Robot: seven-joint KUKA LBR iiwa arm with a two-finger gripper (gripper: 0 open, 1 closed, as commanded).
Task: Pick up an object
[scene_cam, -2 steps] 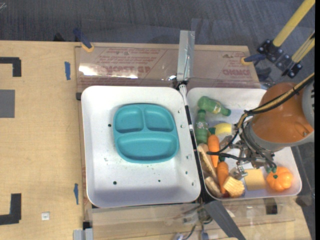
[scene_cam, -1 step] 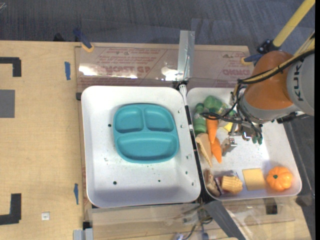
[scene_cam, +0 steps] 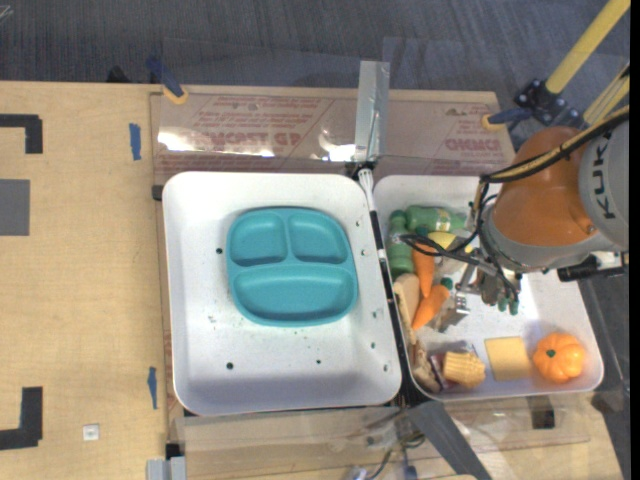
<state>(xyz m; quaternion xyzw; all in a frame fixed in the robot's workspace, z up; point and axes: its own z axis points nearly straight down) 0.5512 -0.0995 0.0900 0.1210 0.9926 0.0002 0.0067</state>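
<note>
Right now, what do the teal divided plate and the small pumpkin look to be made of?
The teal divided plate looks like moulded plastic: one uniform colour, rounded compartment ridges, a soft satin sheen. The small pumpkin seems a plastic or rubber toy: even orange, smooth ribbed lobes, a faint highlight; from this view I cannot tell which.

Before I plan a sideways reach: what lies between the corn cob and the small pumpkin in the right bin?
A yellow block lies between the corn cob and the pumpkin, seen in the camera view.
</note>
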